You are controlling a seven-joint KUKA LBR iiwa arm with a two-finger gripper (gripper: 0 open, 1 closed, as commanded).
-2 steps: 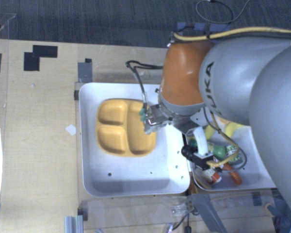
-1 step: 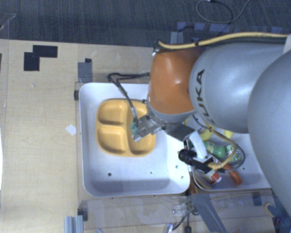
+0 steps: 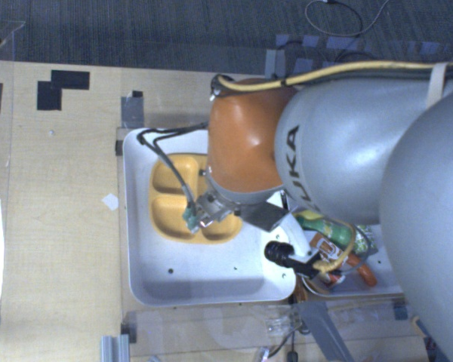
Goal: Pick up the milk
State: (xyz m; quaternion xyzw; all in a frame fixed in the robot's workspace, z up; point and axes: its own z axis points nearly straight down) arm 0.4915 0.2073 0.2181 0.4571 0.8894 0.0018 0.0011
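Two white bins sit on the pale wooden bench [image 3: 53,225]; dark carpet [image 3: 136,13] lies beyond its far edge. Whether the gripper [image 3: 200,216], over a yellow dish [image 3: 170,194] in the left bin [image 3: 196,285], is clenched cannot be told. Which item in the right bin's [image 3: 389,277] clutter is the milk is unclear.

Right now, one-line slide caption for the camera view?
Grey KUKA arm reaching over a yellow two-compartment tray in the left white bin.

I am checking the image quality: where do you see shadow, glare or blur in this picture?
Camera view: the arm fills the right side, close to the lens and soft; glare shines on its orange band; a soft shadow lies on the left bin floor near its front wall; the yellow tray is evenly lit; items in the right bin look slightly blurred.
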